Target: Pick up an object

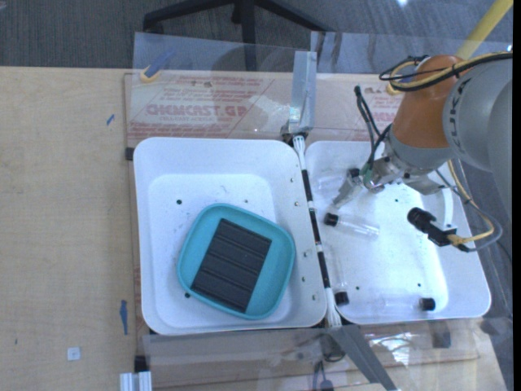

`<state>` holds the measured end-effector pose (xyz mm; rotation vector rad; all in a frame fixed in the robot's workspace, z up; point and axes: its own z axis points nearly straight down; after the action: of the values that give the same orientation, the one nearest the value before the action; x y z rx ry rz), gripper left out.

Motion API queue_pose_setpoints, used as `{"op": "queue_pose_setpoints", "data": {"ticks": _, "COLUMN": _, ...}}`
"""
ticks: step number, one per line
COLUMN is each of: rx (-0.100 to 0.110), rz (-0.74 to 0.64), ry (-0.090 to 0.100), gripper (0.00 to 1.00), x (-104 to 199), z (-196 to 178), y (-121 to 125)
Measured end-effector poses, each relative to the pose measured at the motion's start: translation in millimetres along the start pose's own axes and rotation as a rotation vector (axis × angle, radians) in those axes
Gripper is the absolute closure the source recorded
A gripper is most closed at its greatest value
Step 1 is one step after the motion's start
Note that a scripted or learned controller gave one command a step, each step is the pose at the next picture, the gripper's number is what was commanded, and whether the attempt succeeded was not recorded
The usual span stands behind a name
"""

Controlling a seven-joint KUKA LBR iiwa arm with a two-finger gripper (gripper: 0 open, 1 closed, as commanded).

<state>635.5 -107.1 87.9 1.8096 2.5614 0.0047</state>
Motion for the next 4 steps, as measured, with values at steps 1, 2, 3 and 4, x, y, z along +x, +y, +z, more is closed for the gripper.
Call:
{"op": "queue_pose_setpoints", "data": {"ticks": 1, "rx": -0.003, "rz": 0.071, "ry": 0.000, "gripper": 0.00, "x": 24.8, "z": -0.9, "y": -47.1}}
{"op": "queue_pose_setpoints", "data": {"ticks": 2, "rx": -0.006, "rz": 0.072, "ry": -0.001, "gripper": 1.00, "x": 23.2, "z": -9.0, "y": -45.6}}
{"op": "queue_pose_setpoints", "data": {"ticks": 3, "rx": -0.005, "rz": 0.072, "ry": -0.001, "gripper": 0.00, "x": 23.2, "z": -8.9, "y": -45.7}}
{"op": "queue_pose_setpoints", "data": {"ticks": 4, "rx": 0.007, "rz": -0.105, "ry": 0.002, "gripper": 0.00, "x": 55.5, "z": -94.2, "y": 44.2}}
